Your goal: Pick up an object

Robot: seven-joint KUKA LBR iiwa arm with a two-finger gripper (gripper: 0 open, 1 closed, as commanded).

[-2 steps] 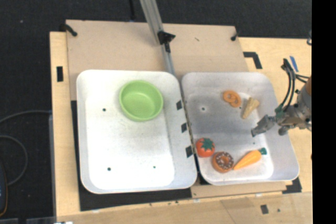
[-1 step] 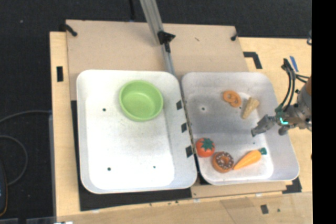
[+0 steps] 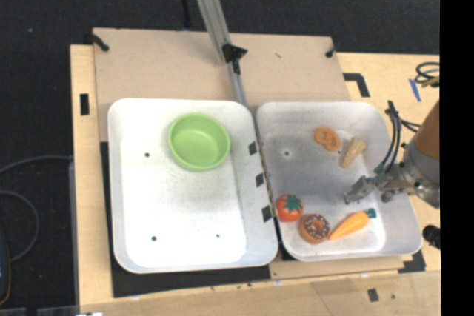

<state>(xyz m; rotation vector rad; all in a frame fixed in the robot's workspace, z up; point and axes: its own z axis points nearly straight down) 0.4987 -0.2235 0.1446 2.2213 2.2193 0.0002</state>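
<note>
Objects for picking lie in the right bin (image 3: 296, 122) at lower right of the frame: tomato (image 3: 289, 207), donut (image 3: 315, 228), carrot (image 3: 349, 225). The gripper (image 3: 361, 190) hovers above the carrot, fingers slightly apart, holding nothing. A green bowl (image 3: 198, 142) sits in the left bin (image 3: 148, 233).

Arm (image 3: 424, 152) cut off at right edge — claw (image 3: 360, 191) small, blurred; finger state unclear.

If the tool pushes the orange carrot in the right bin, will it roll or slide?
The carrot looks tapered and rounded, so it would probably roll in an arc rather than slide straight. Its smooth, plastic-looking surface may slip. It lies close to the donut, which it could nudge.
</note>
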